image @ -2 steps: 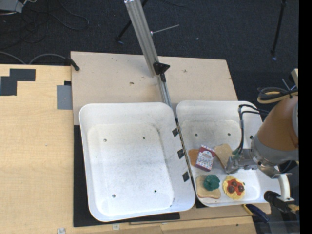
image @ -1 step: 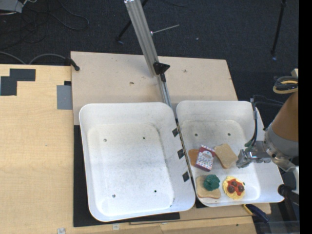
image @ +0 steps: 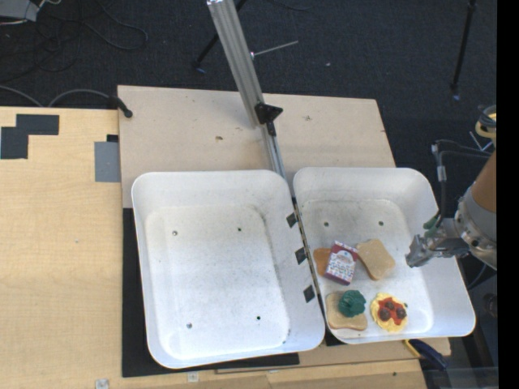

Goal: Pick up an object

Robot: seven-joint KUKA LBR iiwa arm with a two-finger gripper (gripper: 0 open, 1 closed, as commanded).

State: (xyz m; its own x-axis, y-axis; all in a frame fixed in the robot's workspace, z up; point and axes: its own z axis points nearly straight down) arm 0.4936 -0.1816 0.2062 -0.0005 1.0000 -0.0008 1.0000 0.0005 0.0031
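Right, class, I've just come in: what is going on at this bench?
A grey robot arm reaches in from the right. Its tool hovers over the right white bin, near a tan bread-like piece. A red-and-white carton, a green lump on a slice and a yellow, red-topped piece lie untouched. Nothing is picked up yet.

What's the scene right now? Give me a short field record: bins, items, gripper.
left bin: white, shallow
right bin: white, shallow, holds all the items
red carton: mid bin, leaning on a brown slice at its left
tan bread: just right of the carton
green item: sits on a bread slice near the front edge
yellow item: red topping, front right
gripper: over the bin's right side, right of the tan bread, holding nothing
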